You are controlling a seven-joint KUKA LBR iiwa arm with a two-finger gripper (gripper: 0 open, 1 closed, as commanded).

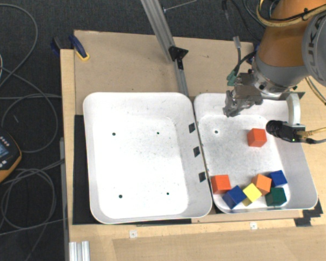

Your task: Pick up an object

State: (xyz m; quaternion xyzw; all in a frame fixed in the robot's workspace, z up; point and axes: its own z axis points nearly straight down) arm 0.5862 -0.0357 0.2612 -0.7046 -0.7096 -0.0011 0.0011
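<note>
My gripper [232, 109] hangs over the back of the right bin [293, 165], near its far left corner. An orange-red cube [256, 137] lies alone in that bin, to the right of and nearer than the gripper, apart from it. Along the bin's front edge sit several blocks: an orange cube [221, 182], a blue one [233, 195], a yellow one [252, 192], another orange one [263, 182], a blue one [277, 177] and a dark green one [275, 197]. Nothing shows between the fingers.
The left bin [136, 156] lies beside the right one, with black clips [196, 151] along their shared edge. A metal pole [163, 34] slants across the bench behind the bins. Cables and a handheld device [0, 154] lie on the floor at left.
</note>
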